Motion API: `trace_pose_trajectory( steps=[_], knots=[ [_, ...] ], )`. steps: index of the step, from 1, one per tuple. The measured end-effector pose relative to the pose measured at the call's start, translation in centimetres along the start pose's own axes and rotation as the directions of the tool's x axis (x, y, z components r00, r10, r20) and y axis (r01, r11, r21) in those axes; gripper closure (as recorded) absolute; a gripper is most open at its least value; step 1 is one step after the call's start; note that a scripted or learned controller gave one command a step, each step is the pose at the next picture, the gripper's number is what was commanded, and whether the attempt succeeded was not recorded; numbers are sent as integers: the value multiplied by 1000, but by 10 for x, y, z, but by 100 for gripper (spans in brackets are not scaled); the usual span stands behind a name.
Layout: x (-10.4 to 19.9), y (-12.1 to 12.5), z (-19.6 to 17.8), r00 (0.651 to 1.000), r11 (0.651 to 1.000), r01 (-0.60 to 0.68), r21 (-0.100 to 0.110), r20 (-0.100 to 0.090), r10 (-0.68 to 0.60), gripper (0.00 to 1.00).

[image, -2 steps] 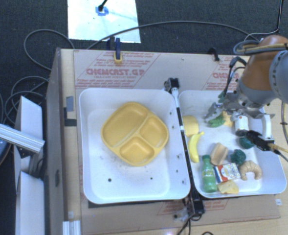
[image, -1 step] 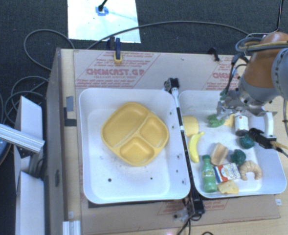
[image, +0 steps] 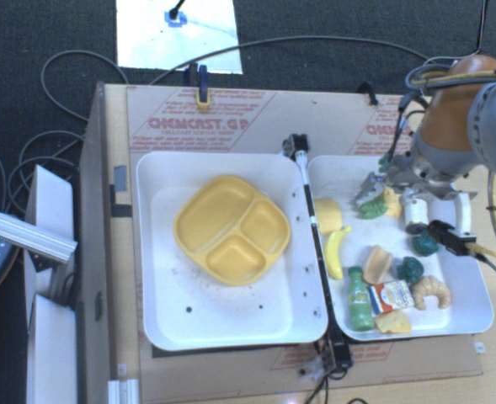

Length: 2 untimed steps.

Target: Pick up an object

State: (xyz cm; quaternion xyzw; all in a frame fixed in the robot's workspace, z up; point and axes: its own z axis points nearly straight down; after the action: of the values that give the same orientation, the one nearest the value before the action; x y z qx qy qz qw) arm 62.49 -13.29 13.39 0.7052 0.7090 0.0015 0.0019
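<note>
- Your grey two-finger gripper (image: 370, 194) sits low in the right white bin (image: 483, 310), upper-middle right of frame, right at a small green toy (image: 372, 209).
- Can't tell from here how the pincer stands, or whether it has anything.
- Looks like the reach/grasp step; next you'd want a confirmed grip, then lift straight up.
- The yellow banana (image: 336, 252) lies close by, lower left.

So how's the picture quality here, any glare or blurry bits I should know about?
Camera view: even overhead light with soft shadows; the pale sheet on the dark floor is washed out by glare; the yellow tray and banana look sharp; the arm at the right edge looks soft, and the hand is too small to read clearly.
</note>
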Motion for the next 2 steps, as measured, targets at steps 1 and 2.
trace_pose_trajectory(
  steps=[1, 2],
  knots=[
    [-3, -4, -42, 1000, 1000, -3, 1, 1, 3, 0],
    [13, 2, -9, 1000, 1000, -2, 4, -1, 2, 0]
  ],
)
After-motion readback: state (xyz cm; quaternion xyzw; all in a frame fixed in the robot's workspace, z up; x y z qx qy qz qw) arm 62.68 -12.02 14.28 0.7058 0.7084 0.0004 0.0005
